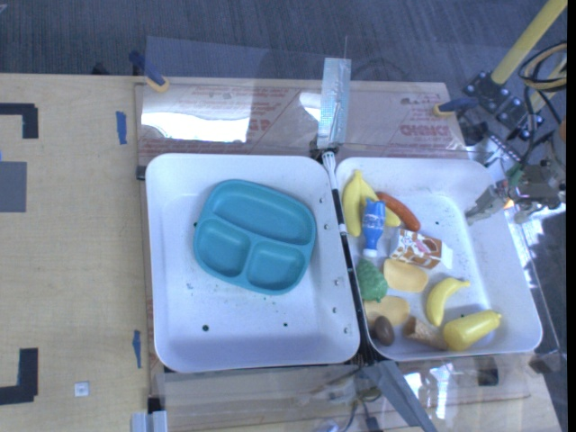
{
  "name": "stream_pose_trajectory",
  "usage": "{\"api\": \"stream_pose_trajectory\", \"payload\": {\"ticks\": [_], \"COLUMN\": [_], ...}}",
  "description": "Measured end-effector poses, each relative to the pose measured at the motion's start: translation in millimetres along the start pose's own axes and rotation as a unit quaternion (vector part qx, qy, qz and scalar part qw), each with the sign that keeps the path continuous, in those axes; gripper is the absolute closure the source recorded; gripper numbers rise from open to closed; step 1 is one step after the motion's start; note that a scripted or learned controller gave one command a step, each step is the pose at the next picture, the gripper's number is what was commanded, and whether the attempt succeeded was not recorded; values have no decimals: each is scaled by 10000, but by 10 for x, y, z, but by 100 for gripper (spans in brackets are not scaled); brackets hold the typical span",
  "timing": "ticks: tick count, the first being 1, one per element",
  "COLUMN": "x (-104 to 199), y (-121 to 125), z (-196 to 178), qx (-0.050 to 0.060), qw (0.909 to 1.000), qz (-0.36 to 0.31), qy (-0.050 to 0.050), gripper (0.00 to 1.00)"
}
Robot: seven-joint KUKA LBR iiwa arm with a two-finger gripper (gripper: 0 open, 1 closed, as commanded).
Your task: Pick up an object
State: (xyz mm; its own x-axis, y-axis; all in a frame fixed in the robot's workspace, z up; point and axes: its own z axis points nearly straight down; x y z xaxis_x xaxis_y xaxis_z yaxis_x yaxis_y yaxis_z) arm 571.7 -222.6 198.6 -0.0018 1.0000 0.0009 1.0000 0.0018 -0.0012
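1. Toy food (409,268) lies heaped in the right bin (517,331), none lifted yet.
2. Gripper (490,201) hovers at that bin's right rim, carrying nothing; its width I cannot tell.
3. Approach step, I judge: next, move inward over one piece and descend.
4. Blue tray (255,235) sits in the left bin (171,313).

Right bin (504,241), toy food clustered on left half: banana (356,198), blue bottle (373,223), red sausage (399,210), carton (419,248), green leafy piece (372,282), second banana (443,297), yellow lemon (470,328), brown nut (383,330). Left bin (171,268): blue divided plate (255,236), flat.
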Motion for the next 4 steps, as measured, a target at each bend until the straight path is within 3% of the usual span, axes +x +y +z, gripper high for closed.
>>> {"api": "stream_pose_trajectory", "payload": {"ticks": [1,2,3,4], "x": [658,880,957,939], "y": [217,85,72,-65], "z": [809,893,895,377], "qx": [-138,-270,-268,-56], "qw": [9975,9970,9981,9971], "qz": [-694,-720,-536,-755], "qy": [-48,-116,-105,-22], "gripper": [0,0,0,0]}}
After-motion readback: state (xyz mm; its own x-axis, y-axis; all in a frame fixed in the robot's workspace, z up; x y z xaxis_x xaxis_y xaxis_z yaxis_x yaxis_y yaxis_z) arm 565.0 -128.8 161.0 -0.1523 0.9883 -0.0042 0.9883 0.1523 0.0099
